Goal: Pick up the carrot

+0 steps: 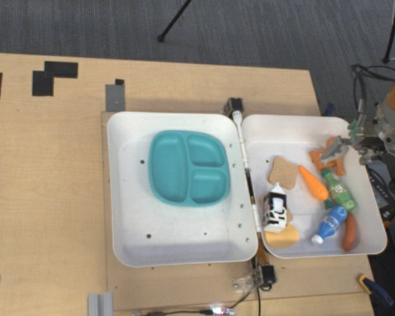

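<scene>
a: where's the carrot (314, 183)?
b: right bin (296, 127), mid-right, lying slantwise between the toast slice (284, 172) and the green bottle (338, 189), tip toward the toast.
a: how would it handle?
b: looks like a toy, so probably light, stiff and a bit slick; i'd pinch across the thick middle, not the taper.
a: and the gripper (337, 149)?
b: over the bin's upper right, near the carrot; can't tell its state.
</scene>
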{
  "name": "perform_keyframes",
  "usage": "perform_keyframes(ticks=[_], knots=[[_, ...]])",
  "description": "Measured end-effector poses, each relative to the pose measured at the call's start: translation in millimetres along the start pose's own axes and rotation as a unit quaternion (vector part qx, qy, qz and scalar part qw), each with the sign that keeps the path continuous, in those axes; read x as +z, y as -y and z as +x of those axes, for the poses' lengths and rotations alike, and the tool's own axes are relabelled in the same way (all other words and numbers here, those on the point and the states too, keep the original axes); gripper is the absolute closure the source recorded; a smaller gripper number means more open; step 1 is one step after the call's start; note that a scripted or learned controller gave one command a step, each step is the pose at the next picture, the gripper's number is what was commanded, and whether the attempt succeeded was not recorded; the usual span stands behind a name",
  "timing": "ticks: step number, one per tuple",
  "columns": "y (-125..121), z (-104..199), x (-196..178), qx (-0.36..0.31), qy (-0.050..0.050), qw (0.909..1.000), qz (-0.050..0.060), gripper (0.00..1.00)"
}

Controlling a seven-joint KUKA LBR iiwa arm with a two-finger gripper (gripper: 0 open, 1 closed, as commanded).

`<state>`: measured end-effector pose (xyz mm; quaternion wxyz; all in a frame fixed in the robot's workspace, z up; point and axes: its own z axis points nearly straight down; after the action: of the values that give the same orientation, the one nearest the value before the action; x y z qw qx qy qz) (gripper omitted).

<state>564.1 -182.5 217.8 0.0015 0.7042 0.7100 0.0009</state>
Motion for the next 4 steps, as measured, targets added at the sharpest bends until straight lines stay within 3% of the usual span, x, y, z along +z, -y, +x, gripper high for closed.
perform_keyframes(ticks=[1,2,3,4], knots=[[-19,12,124,-0.064,0.002,0.9979,-0.011,0.0],[-22,14,112,-0.066,0.002,0.9977,-0.015,1.0],[22,9,-99,-0.079,0.006,0.9968,-0.012,1.0],[24,10,-90,-0.079,0.002,0.9969,-0.004,0.0]])
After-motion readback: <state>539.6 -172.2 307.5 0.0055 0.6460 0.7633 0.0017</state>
